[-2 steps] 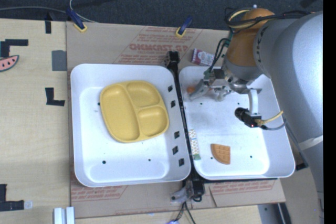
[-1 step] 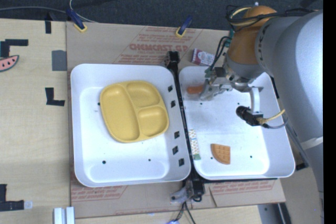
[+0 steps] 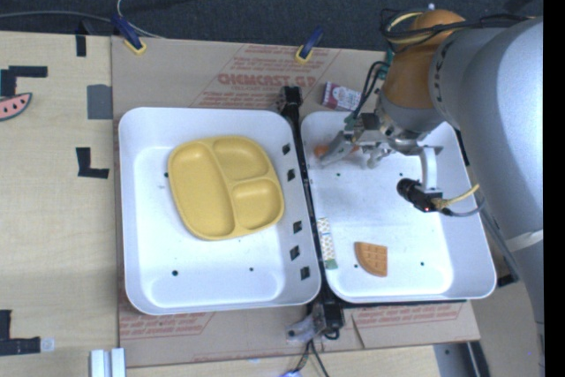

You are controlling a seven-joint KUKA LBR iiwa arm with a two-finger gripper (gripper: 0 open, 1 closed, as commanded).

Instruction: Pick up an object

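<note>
2 white bins (image 3: 141, 216), 1 yellow divided plate (image 3: 227, 186) in left, 1 waffle piece (image 3: 372, 259) in right; my gripper (image 3: 353, 144) low at right bin's far-left corner, jaw state can't tell.

A divided plate (image 3: 227, 186) lies in the left bin (image 3: 141, 278); a waffle piece (image 3: 372, 258) in the right bin (image 3: 459, 274).

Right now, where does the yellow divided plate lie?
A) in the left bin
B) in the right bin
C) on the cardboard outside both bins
A: the yellow divided plate rests on the floor of the left bin; the right bin holds a small orange waffle-like piece.
</note>
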